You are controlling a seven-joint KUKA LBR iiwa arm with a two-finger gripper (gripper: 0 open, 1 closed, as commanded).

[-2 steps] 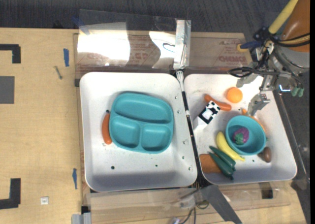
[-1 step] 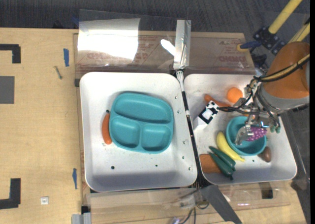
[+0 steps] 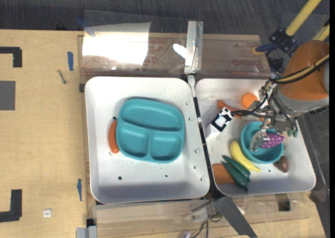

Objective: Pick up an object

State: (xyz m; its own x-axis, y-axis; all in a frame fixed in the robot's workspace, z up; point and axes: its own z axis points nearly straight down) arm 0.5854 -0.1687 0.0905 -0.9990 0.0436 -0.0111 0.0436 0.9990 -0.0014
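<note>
A purple object (image 3: 272,139) is at the lower right of the frame, above the teal bowl (image 3: 250,150) in the right bin (image 3: 301,179). The gripper (image 3: 266,137) is directly over this bowl, touching or very near the purple object; I cannot tell if it is apart or together, or if it clamps the object. Beside the bowl, to the lower left, lie a yellow banana (image 3: 242,157) and a dark green item (image 3: 236,172). An orange ball (image 3: 249,99) is higher in the same bin. The left bin (image 3: 99,169) holds a teal divided tray (image 3: 151,129), with an orange sausage-like piece (image 3: 112,137) along its left side.
</note>
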